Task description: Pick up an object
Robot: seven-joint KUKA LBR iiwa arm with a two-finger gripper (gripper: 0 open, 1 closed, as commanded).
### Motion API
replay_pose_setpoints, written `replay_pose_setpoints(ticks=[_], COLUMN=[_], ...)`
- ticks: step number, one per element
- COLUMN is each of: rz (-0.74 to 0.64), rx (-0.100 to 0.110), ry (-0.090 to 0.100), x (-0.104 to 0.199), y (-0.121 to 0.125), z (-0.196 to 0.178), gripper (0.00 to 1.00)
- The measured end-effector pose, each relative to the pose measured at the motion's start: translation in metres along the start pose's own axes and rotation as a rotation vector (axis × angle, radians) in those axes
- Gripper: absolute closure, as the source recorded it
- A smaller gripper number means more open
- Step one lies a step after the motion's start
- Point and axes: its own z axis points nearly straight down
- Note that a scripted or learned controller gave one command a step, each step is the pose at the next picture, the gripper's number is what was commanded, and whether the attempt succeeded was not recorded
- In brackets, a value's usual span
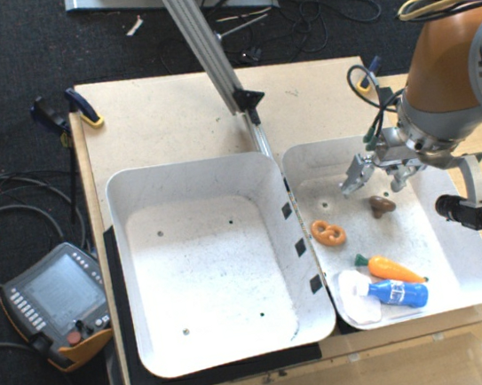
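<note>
My end effector point(381, 177) hangs with fingers spread, gripping nothing, over the right bin point(469, 274). Below and toward the bin's front lie a blue bottle point(400, 294), carrot point(393, 269), pretzel point(327, 232); a brown lump point(381, 205) sits just beneath.

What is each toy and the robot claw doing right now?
gripper: open, holding nothing, up over the right bin.
brown lump: lying in the right bin, just under the gripper.
pretzel: lying flat by the bin's left wall.
carrot: lying on its side.
blue bottle: lying on its side, next to the carrot.
right bin: holds all four toys.
</note>
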Motion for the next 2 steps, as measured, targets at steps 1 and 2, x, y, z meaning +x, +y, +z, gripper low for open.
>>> replay_pose_setpoints(ticks=[1, 2], rz=[0.000, 0.000], rx=[0.000, 0.000], ry=[0.000, 0.000], x=[-0.007, -0.015], y=[0.002, -0.001], z=[0.061, 0.110], gripper=[0.00, 0.00])
